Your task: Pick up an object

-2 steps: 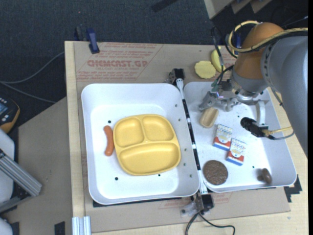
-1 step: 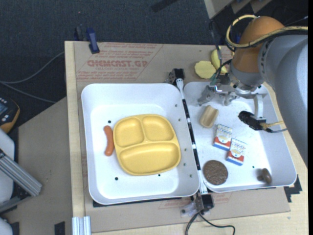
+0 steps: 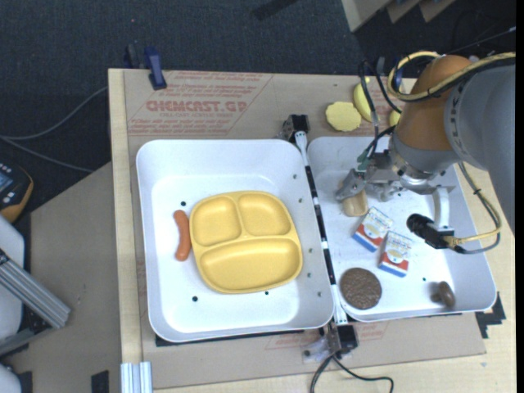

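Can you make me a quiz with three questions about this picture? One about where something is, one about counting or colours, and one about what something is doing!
1. Where is the orange sausage?
A. In the left bin, beside the yellow tray
B. On top of the yellow tray
C. In the right bin

2. How many compartments does the yellow tray have?
A. One
B. Three
C. Five

3. Where is the gripper?
A. High over the left bin
B. Outside both bins
C. Low in the right bin, by a small tan block

Answers:
1. A, the sausage lies by the tray's left edge.
2. B, two small on top, one big below.
3. C, it sits right at the block.
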Motion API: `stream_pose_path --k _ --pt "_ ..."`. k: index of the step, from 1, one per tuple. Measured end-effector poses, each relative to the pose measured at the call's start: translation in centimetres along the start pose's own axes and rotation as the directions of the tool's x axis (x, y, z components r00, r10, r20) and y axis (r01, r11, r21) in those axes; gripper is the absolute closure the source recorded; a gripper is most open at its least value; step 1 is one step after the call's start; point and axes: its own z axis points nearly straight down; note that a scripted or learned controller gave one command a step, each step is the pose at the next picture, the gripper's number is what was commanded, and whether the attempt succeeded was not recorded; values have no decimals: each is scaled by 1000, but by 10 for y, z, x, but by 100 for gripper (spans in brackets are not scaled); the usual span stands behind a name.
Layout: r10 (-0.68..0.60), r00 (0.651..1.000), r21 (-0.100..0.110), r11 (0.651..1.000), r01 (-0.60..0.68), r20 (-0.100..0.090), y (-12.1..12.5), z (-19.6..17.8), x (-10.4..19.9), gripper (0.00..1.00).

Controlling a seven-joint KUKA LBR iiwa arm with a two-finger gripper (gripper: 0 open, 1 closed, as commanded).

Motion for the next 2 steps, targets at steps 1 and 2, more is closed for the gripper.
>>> stream_pose_path --k 1,2 --pt "-1 1000 -7 1000 1 1 3 -11 0 100" --pt "-12 1000 -18 1000 12 -2 9 -107 87 100"
